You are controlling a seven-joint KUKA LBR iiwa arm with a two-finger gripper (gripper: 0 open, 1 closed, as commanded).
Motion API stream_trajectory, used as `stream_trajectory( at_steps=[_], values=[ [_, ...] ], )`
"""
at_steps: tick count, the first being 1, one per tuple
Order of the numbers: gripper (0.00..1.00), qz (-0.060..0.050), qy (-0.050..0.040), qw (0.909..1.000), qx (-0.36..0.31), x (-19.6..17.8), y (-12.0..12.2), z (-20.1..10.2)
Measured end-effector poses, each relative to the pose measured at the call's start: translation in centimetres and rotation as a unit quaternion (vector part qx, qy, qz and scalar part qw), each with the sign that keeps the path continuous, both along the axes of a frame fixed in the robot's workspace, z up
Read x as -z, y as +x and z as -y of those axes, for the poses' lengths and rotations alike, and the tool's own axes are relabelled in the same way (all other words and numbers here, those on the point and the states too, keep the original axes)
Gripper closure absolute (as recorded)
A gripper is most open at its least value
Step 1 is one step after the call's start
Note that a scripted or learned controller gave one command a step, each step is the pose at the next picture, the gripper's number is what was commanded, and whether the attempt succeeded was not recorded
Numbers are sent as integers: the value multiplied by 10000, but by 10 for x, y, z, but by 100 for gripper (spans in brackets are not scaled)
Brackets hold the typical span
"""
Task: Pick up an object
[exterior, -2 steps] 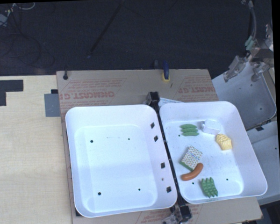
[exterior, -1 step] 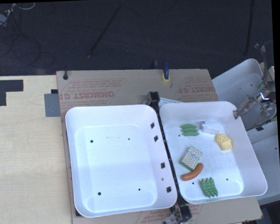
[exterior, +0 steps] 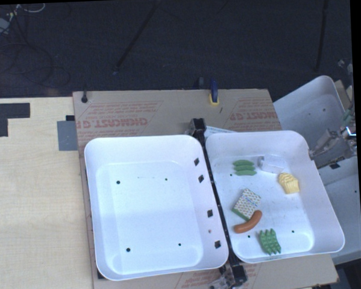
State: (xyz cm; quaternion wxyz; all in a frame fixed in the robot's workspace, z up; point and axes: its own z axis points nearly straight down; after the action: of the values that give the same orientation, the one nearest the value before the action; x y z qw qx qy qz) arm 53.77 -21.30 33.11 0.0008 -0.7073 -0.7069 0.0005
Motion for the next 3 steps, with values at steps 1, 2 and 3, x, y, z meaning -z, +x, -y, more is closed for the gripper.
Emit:
stream_trajectory(
  at_steps=[1, 2, 3],
  values=[
    [0, -15, 6, 10000, 1, 10, -54, 0],
    [100, -8, 4, 10000, 3, 0, -53, 1],
    [100, -20, 23, 10000, -45, 25, -62, -99]
  ],
)
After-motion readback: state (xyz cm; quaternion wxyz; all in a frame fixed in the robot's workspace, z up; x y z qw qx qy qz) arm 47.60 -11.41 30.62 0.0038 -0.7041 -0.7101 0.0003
